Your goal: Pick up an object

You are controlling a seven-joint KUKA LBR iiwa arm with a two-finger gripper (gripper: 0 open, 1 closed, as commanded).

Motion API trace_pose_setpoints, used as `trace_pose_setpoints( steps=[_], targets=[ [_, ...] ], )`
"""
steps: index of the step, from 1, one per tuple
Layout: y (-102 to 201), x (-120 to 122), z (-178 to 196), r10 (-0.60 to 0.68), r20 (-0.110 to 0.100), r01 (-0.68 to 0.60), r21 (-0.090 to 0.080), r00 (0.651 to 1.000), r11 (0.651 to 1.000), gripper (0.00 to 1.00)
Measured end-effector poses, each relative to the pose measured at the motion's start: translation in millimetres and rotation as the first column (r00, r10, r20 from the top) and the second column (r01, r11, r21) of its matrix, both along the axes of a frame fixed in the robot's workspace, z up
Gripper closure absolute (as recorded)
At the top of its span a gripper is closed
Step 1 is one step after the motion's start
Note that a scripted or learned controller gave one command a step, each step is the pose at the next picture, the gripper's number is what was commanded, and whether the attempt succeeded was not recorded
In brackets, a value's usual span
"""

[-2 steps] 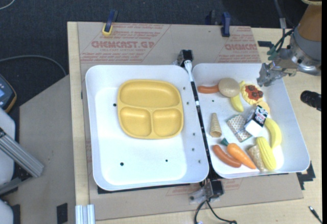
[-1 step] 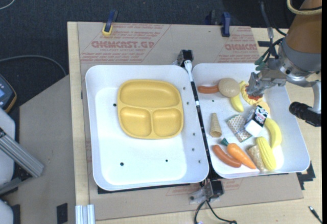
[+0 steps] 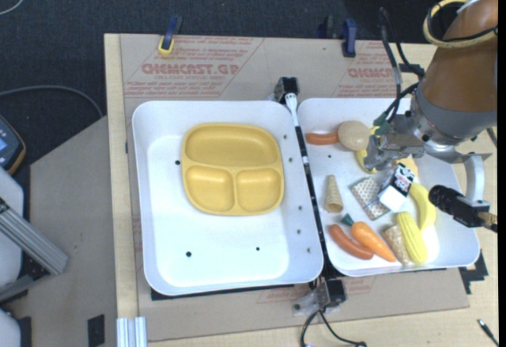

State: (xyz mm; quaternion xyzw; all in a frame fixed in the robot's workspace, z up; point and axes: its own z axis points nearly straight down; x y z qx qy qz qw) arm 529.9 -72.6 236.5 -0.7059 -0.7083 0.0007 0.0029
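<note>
The right bin [image 3: 466, 254] holds several toy foods. There is a beige potato [image 3: 353, 133], an orange sausage [image 3: 320, 137], a waffle cone [image 3: 334, 194] and a speckled cracker [image 3: 364, 194]. Toward the front lie a carrot [image 3: 372, 239], a red sausage [image 3: 346, 242], a corn cob [image 3: 412, 236] and a banana [image 3: 424, 206]. My gripper [image 3: 382, 160] hangs low over the bin's middle, just right of the potato and above the cracker. A small white and black piece [image 3: 395, 190] sits right below it. The wrist hides what lies under it.
The left bin [image 3: 158, 243] bears a yellow divided plate [image 3: 233, 167]. A black rail [image 3: 303, 167] runs between the two bins. Clamps [image 3: 167, 42] hold the cardboard base at the back. The grey arm [image 3: 462, 77] covers the right bin's far right corner.
</note>
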Motion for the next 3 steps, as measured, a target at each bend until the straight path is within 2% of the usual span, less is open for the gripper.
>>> trace_pose_setpoints(
  steps=[1, 2, 3],
  targets=[
    [31, -37, -2, -0.001, -0.001, 0.001, -0.001, 1.000, 1.000, 1.00],
    [37, -39, -13, -0.003, 0.001, 0.003, -0.002, 1.000, 1.000, 1.00],
    [17, -36, -9, -0.005, 0.007, 0.005, -0.004, 1.000, 1.000, 1.00]
  ],
)
